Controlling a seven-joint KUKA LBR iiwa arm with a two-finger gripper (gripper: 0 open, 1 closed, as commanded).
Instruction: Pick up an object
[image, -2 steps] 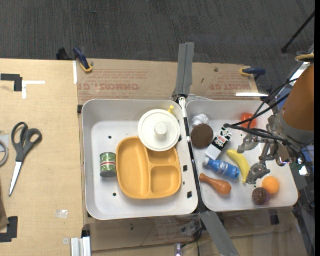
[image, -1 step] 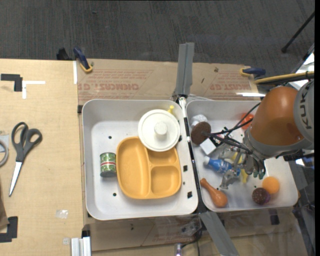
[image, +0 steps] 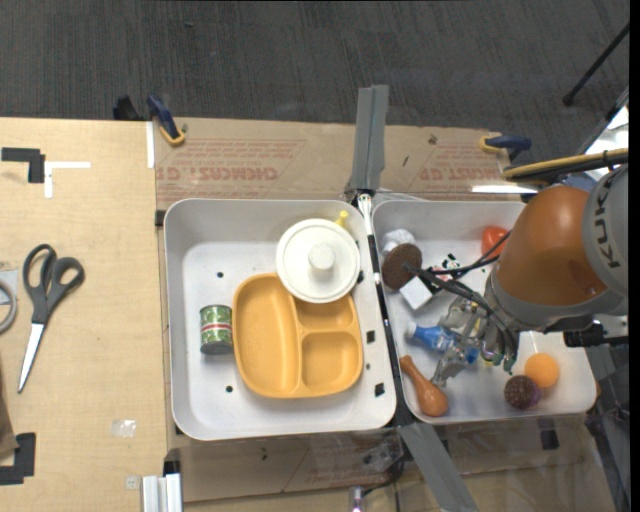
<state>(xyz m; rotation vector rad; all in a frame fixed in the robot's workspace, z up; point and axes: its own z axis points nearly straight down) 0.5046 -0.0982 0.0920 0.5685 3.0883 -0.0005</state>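
On my screen the arm (image: 575, 250) has a large rounded orange band, smooth and a little shiny, with a soft highlight on its top. Next to it the housing is light grey, and I can read there part of dark block letters, a "K" and a "U". Under the orange part the wrist becomes dark grey. Thin black cables (image: 455, 272) go out from it in loose curves. The gripper (image: 470, 345) is a small metal assembly, silver and dark, with some green and blue details which I cannot identify clearly.
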